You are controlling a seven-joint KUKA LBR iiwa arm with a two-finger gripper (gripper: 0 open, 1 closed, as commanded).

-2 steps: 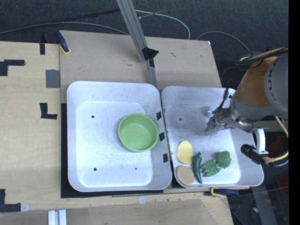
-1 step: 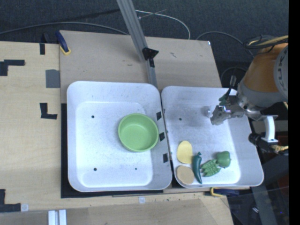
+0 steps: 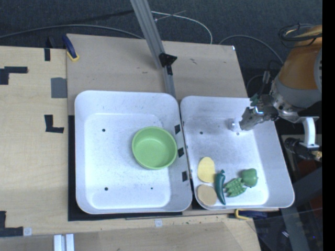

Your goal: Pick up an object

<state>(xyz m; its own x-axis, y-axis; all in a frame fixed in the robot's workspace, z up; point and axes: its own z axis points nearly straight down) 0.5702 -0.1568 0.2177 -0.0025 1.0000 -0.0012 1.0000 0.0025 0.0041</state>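
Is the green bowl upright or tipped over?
Upright. The green bowl sits in the left bin with its round rim and hollow inside facing up.

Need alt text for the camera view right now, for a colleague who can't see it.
The claw hovers over the upper part of the right bin, apart from the toy foods clustered at that bin's near edge: yellow piece, dark green pepper, green vegetables. A green bowl sits in the left bin.

No text, label, brand, number or sign could be read anywhere; the black tape marks on the pale wooden bench (image 3: pixel 31 140) at the left formed plain shapes, not letters.
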